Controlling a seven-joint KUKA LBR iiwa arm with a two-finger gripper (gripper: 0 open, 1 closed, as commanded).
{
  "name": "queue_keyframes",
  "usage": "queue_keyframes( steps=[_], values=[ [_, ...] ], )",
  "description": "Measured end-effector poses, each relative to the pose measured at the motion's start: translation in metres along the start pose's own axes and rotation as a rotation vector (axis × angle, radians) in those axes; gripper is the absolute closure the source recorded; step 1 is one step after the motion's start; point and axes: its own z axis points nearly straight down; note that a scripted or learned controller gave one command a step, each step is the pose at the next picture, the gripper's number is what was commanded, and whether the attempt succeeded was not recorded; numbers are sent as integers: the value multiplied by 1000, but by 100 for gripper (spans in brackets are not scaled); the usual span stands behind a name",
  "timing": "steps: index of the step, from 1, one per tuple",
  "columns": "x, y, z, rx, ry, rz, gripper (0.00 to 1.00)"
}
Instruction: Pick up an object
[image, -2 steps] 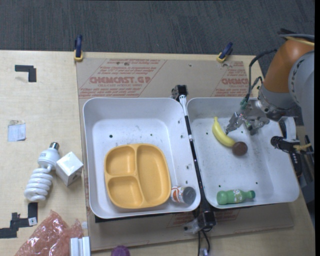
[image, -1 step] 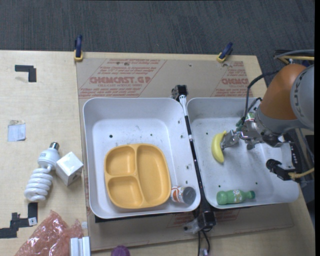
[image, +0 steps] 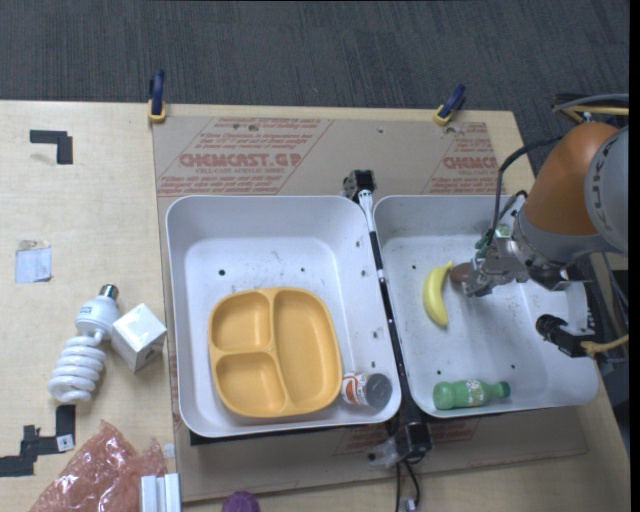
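A yellow banana (image: 436, 293) lies in the right bin (image: 520, 385), near its left-centre. My gripper (image: 476, 279) hangs just right of the banana's upper end, low over the bin floor, with nothing seen between its fingers. A green bottle (image: 470, 393) lies on its side along the right bin's near edge. In the left bin (image: 200, 235) sits a yellow divided plate (image: 273, 351), and a small jar with a grey lid (image: 366, 389) lies by the plate's near right corner.
The grey arm with its orange band (image: 565, 195) reaches in from the right over the right bin's far side. Outside the bins at left lie a spiral light bulb (image: 82, 347), a white cube (image: 138, 335) and a red mesh bag (image: 95, 470).
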Motion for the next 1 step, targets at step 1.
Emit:
queue_keyframes(
  steps=[1],
  values=[
    [0, 0, 0, 0, 0, 0, 0]
  ],
)
